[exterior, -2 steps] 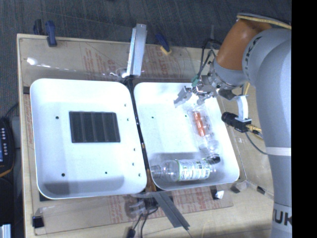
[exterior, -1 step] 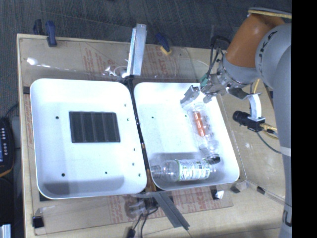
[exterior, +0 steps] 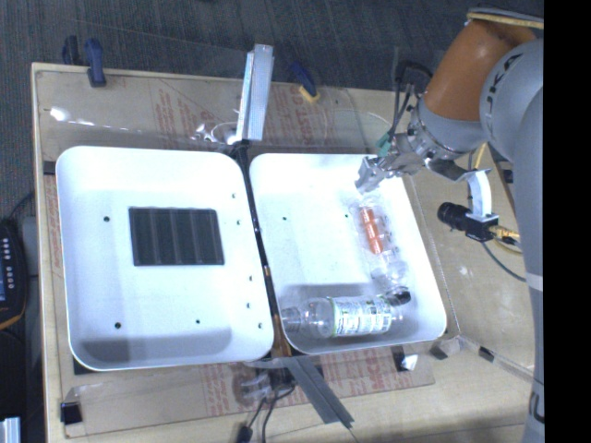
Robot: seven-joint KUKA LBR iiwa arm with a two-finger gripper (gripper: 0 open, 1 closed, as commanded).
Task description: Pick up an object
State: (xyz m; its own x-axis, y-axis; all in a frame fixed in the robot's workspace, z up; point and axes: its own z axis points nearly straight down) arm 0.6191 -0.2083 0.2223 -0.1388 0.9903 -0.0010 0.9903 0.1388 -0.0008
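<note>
In the right bin (exterior: 305, 192), a clear plastic bottle (exterior: 346, 316) with a printed label lies on its side along the near wall. A long clear packet holding orange-copper pieces (exterior: 374, 232) stretches from the far right corner down toward the bottle's cap end. My gripper (exterior: 377, 170) is at the far right corner of that bin, right at the packet's upper end. Whether it touches the packet cannot be made out. A dark grey ribbed rectangular block (exterior: 175, 236) lies flat in the middle of the left bin (exterior: 92, 303).
A metal divider post (exterior: 254, 95) stands at the far side between the bins. Blue clamps (exterior: 94, 61) hold the board's far edge. Cables and a black fitting (exterior: 466, 218) hang by the arm, right of the right bin.
</note>
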